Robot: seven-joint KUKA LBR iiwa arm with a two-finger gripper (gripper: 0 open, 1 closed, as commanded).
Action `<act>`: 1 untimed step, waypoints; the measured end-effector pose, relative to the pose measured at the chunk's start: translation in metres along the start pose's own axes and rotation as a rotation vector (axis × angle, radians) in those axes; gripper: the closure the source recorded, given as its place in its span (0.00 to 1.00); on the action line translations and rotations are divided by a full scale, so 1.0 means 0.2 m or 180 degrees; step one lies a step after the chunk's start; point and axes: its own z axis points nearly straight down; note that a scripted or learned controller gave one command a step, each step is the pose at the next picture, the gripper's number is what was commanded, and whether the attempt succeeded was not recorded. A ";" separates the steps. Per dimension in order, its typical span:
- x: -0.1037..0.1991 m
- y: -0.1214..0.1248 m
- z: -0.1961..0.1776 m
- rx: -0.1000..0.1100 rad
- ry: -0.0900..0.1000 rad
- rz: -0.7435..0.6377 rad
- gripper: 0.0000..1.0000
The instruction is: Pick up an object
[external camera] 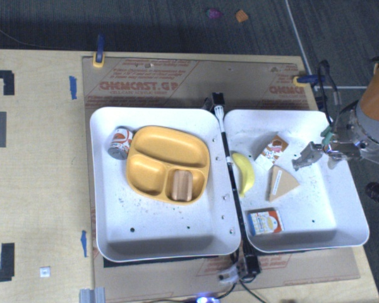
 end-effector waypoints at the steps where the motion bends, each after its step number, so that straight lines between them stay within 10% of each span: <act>1: 0.03 -0.09 0.69 0.0004 0.0001 0.0004 0.00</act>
